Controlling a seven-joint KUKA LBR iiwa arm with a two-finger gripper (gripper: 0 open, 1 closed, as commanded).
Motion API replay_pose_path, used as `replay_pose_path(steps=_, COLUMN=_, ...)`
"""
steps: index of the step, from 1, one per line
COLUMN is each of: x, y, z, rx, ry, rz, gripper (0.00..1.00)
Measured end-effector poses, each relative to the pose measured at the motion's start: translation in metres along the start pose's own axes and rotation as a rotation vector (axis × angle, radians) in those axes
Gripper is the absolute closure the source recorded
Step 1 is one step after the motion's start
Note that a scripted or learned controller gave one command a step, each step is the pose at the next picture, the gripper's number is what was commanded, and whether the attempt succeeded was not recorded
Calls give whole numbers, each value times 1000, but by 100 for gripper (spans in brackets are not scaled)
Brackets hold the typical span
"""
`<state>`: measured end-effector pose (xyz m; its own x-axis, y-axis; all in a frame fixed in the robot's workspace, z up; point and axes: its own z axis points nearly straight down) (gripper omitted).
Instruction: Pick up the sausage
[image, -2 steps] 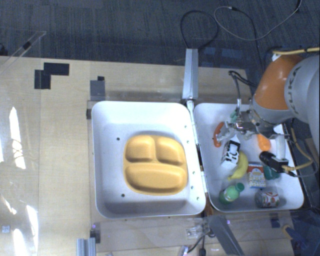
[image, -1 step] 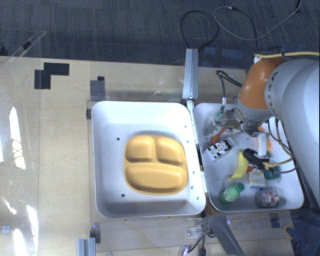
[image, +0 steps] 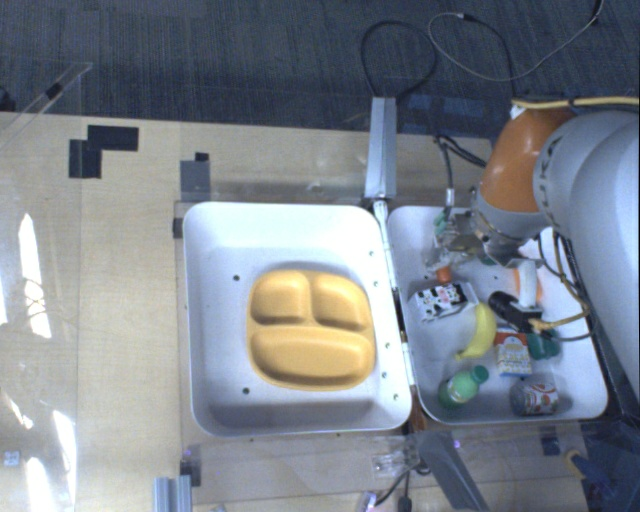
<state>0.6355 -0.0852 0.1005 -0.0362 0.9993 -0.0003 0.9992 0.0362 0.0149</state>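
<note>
Right bin (image: 420, 395) crowded: banana (image: 481, 334), green bottle (image: 462, 385), can (image: 536, 397); left bin (image: 215, 390) edges open.

sausage (image: 527, 281): pretty sure it's the short orange-red stick with a pale patch on it
pose: lying flat, long side running roughly up-down in the view
spot: right bin (image: 428, 348), toward its right side
neighbours: just above the black-handled tool (image: 513, 311), up and right of the banana (image: 482, 331)
state: loose on the bin floor, top end tucked under the grey arm (image: 600, 190)
detail: too blurry for any markings
</note>
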Motion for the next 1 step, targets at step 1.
replay_pose_path(steps=1, x=15, y=37, z=-86, rx=7, ry=-1, rz=79, gripper=100)
